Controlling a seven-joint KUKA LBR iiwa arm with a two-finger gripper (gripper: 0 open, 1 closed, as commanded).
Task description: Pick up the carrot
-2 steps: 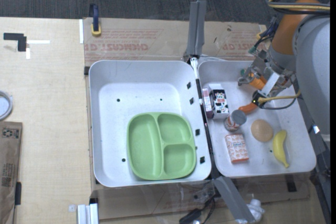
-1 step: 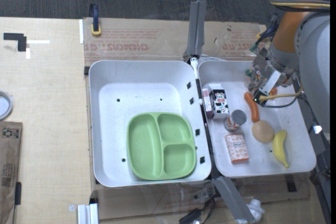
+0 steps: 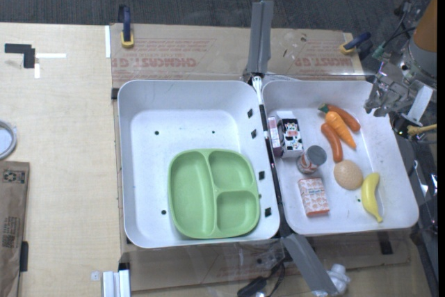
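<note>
The carrot (image 3: pixel 339 124) is orange with a small green top. It lies at a slant in the back part of the right bin (image 3: pixel 396 149). Two other long orange-red pieces lie against it, one behind (image 3: pixel 350 119) and one to its front left (image 3: pixel 332 142). My gripper (image 3: pixel 381 104) hangs over the bin's back right corner, a short way right of the carrot and apart from it. Nothing shows in its grasp.
The right bin also holds a tan egg (image 3: pixel 348 174), a yellow banana (image 3: pixel 372 196), a small can (image 3: pixel 311 159), a black-and-white carton (image 3: pixel 287 135) and an orange box (image 3: pixel 313 196). A green divided plate (image 3: pixel 212 193) sits in the left bin (image 3: pixel 139 149). Cables hang at the far right.
</note>
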